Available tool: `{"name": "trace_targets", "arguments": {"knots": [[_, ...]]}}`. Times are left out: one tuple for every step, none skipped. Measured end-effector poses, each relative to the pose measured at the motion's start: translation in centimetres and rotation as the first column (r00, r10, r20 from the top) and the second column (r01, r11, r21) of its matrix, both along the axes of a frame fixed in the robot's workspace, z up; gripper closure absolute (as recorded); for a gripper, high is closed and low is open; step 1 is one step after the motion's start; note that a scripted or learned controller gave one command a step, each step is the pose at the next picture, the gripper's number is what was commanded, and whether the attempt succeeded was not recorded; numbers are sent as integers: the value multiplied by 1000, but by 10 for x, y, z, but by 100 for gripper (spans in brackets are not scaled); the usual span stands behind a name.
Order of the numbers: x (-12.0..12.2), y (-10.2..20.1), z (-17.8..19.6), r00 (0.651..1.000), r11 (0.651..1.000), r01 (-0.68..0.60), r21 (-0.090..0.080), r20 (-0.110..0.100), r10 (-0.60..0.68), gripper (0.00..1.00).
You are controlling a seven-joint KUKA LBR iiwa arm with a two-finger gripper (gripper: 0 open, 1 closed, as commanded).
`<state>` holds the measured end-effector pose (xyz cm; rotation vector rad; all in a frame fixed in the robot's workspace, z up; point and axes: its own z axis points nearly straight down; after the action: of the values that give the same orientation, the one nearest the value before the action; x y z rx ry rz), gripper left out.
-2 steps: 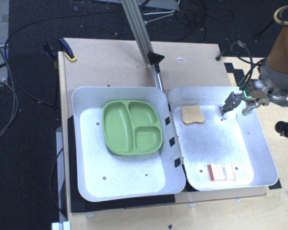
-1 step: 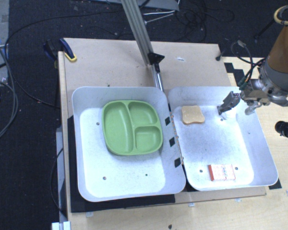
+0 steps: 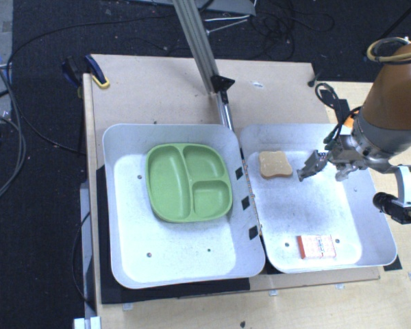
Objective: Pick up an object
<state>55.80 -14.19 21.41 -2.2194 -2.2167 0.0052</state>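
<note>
You had the gripper (image 3: 325, 166) over the right bin (image 3: 370, 242), fingers spread with nothing between them — the tan bread slice (image 3: 275, 164) lay just to its left near that bin's far corner. A small red-and-white packet (image 3: 317, 246) sat by the near edge. The left bin (image 3: 127, 252) held a green divided plate (image 3: 190, 181).
</note>
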Motion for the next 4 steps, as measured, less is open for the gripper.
{"name": "trace_targets", "arguments": {"knots": [[1, 0, -64, 1000, 1000, 0, 0, 0, 0, 0], [0, 1, -118, 1000, 1000, -1, 0, 2, 1, 0], [1, 1, -105, 1000, 1000, 1, -1, 6, -1, 100], [2, -1, -62, 1000, 1000, -2, -2, 10, 2, 100]]}}
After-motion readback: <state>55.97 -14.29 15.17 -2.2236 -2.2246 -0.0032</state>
